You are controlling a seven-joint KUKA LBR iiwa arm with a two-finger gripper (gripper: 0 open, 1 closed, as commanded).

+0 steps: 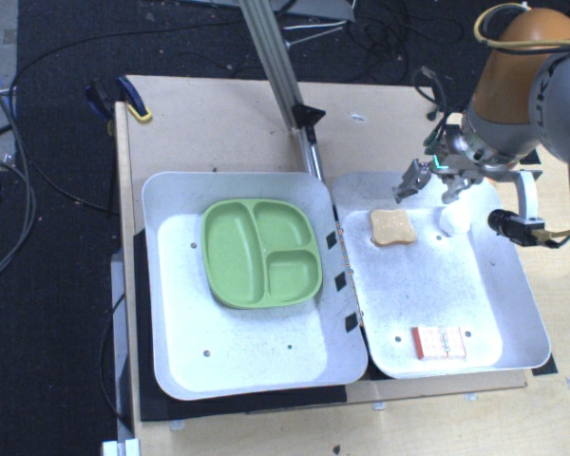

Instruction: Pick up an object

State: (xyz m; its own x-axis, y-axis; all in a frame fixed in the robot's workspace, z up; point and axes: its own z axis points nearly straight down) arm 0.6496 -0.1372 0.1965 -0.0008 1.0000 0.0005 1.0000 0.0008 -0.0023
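Nearest us a small red-and-white packet (442,342) lies flat in the right bin (513,283), probably light and slippery, while our gripper (430,184) hovers spread and empty above the tan sponge-like piece (391,227).

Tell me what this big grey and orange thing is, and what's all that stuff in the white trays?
That is a robot arm. Its hand hangs over the far end of the right tray with its fingers spread, holding nothing. The camera looks down from above the bench. In the right tray lie a tan, bread-like piece, a small white thing and a little red and white box. In the left tray sits a green plate with three sections.
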